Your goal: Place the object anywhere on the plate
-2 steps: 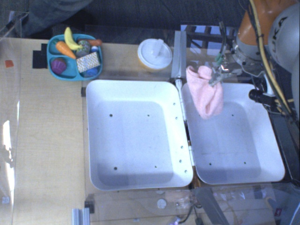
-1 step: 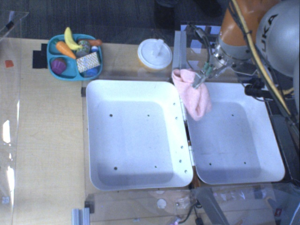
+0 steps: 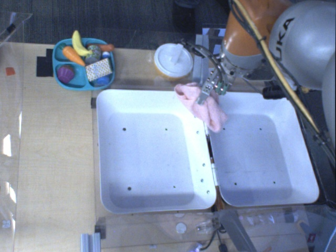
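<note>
A pink cloth (image 3: 203, 107) hangs from my gripper (image 3: 208, 90), which is shut on its upper part. The cloth dangles over the ridge between the two white bins, at their far edge, with its lower end near the left rim of the right bin (image 3: 265, 156). A round plate (image 3: 174, 60) with a white top and yellow rim sits on the bench just behind the bins, a little to the left of the gripper and apart from the cloth.
The left bin (image 3: 152, 151) lies beside the right one. A blue divided tray (image 3: 84, 63) with toy food, including a banana and a carrot, stands at the back left. The grey and orange arm fills the upper right.
</note>
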`<state>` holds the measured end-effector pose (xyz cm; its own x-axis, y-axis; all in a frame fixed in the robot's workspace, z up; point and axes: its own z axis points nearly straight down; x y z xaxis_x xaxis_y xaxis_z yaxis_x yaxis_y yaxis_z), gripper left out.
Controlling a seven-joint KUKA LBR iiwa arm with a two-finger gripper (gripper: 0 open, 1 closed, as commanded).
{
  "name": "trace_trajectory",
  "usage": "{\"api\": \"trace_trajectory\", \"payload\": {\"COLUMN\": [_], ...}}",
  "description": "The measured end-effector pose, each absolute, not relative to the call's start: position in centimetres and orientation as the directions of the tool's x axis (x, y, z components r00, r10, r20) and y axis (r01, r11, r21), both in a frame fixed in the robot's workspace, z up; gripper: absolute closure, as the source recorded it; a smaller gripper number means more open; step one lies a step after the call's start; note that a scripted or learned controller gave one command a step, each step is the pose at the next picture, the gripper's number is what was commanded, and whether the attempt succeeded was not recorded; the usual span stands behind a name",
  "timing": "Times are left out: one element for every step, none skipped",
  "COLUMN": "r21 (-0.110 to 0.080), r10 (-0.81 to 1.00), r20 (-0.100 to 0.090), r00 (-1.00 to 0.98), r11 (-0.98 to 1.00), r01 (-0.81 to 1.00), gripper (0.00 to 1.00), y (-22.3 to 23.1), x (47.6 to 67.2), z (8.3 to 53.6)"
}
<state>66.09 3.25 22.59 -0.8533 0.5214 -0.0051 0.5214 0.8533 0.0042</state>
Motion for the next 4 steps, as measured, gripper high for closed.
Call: {"api": "trace_trajectory", "payload": {"r21": [0.004,0.003,0.004,0.004], "r10": [0.146,0.002,-0.002,-0.002], "r20": [-0.007,-0.006,-0.006,-0.007], "r00": [-0.989,-1.0,-1.0,-1.0], "r11": [0.989,1.0,1.0,1.0], "r01": [0.146,0.002,-0.003,-0.002], "gripper": [1.0,1.0,1.0,0.0], "y": [8.0,13.4,18.4,18.4], "x": [65.8,64.1,62.9,62.9], "z": [22.1,21.6,22.5,22.5]}}
